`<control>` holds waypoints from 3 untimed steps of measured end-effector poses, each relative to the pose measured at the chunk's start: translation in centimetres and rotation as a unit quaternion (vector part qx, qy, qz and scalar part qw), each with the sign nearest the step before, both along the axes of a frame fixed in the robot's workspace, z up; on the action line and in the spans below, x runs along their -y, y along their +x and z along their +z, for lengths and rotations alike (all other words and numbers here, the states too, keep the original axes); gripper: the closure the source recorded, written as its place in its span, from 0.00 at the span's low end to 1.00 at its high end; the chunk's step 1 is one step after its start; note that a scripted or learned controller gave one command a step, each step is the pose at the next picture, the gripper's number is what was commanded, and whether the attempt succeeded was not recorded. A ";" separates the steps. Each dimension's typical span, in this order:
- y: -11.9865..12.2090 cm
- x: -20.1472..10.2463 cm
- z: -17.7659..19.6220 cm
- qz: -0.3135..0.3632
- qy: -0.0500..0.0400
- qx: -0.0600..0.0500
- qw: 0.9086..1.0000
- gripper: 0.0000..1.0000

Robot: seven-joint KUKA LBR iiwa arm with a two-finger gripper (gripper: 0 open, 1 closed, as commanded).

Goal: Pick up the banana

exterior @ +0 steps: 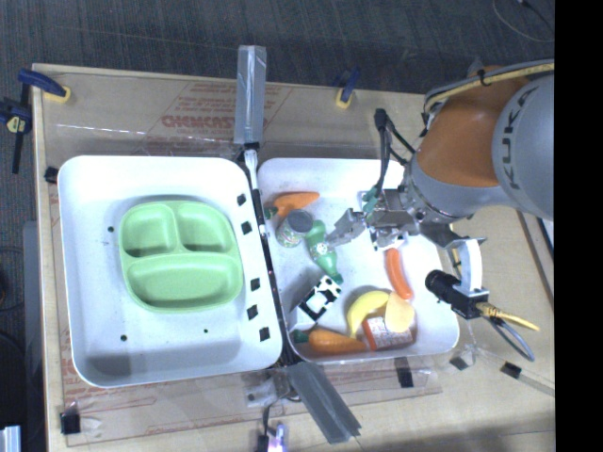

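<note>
The yellow banana [364, 307] lies curved in the front part of the right bin [311, 172], touching a small jar with a red label [391, 328] on its right. My gripper [364, 228] hangs over the middle of that bin, behind the banana and clearly apart from it. I see nothing held in it. The grey arm with its orange band [462, 153] comes in from the right.
Around the banana lie an orange stick [399, 273], a carrot [330, 342] and a black-and-white block [320, 299]. Farther back are another carrot [295, 199], a grey-topped can [298, 223] and a green item [318, 239]. A green divided plate [179, 252] sits in the left bin [85, 186].
</note>
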State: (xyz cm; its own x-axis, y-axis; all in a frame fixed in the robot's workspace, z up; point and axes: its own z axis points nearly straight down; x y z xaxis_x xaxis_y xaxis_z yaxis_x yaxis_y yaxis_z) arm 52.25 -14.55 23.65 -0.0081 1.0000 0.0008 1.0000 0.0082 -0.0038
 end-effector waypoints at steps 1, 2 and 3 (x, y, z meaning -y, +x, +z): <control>-4.6 5.0 -6.9 0.117 0.000 0.001 0.993 0.00; -3.9 5.0 -13.2 0.210 0.000 0.009 0.978 0.00; -4.5 6.5 -14.4 0.372 0.001 0.002 0.928 0.00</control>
State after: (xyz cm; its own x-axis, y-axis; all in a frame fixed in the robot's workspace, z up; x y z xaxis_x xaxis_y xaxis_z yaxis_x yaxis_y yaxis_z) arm 47.76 -21.02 9.27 -0.6972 0.7169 0.0005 0.7169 0.6972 0.0000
